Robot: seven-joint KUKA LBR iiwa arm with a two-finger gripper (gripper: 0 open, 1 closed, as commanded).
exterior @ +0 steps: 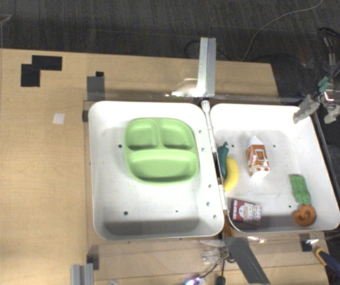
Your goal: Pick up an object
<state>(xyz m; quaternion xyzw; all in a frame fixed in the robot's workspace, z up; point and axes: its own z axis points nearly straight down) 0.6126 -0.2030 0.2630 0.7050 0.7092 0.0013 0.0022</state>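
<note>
At the near edge of the right bin (276, 227), a dark carton (245, 211) and an orange fruit (304, 216) are seen, with a green item (299, 189) just behind the fruit. Further in, a banana (231, 174) is lodged against the dividing wall and a small orange-and-white carton (257, 157) is left well apart, so it is judged the easiest pick. A green divided plate (161, 149) is set in the left bin (107, 177). Farthest off, the gripper (316, 107) is held over the right bin's far corner, fingers spread, nothing gripped.
</note>
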